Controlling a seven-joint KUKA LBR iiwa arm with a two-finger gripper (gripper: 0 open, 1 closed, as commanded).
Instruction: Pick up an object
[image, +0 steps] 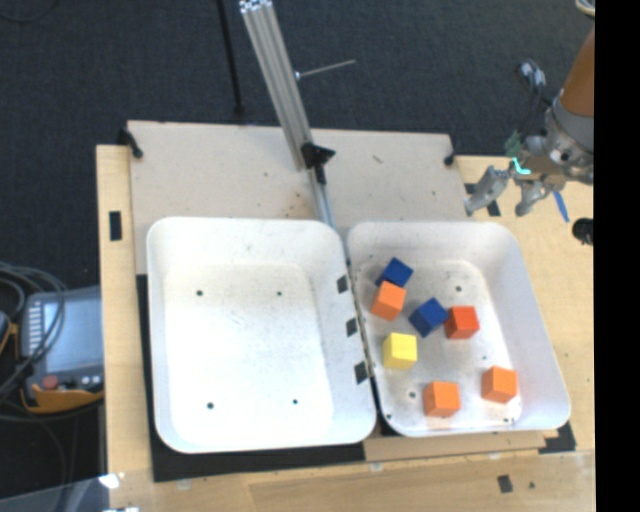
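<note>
- Gripper (510, 198) hangs above the right bin's (530, 270) far rim, fingers apart, nothing between them.
- Seven cubes in that bin, yellow cube (401, 350) mid-floor.

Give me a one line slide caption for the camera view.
End effector open above the bench beyond the right bin, which holds seven coloured cubes; nothing grasped.
</note>
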